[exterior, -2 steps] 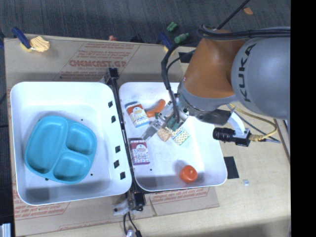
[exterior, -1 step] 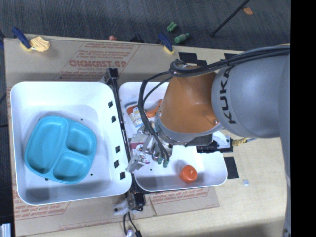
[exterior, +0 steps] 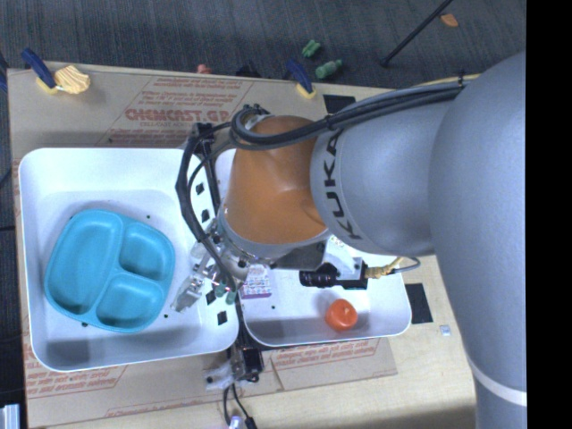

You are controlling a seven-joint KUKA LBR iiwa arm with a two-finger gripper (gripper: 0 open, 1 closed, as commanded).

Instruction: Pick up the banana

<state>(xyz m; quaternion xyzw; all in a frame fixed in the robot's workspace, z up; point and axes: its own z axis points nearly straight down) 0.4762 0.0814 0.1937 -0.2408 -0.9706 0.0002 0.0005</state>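
Note:
My gripper (exterior: 189, 293) hangs low over the right side of the left bin (exterior: 36, 239), just beside the blue divided plate (exterior: 109, 268). Nothing can be made out in its grasp. The grey arm with its orange band (exterior: 273, 181) reaches in from the right and covers most of the right bin (exterior: 393, 315), hiding what lies under it.
A small orange round object (exterior: 340, 314) sits near the front of the right bin. A black cylindrical part (exterior: 323, 278) juts out by the wrist. The wall between the two bins runs right below the gripper. Clamps (exterior: 43, 70) hold the cardboard at the back.

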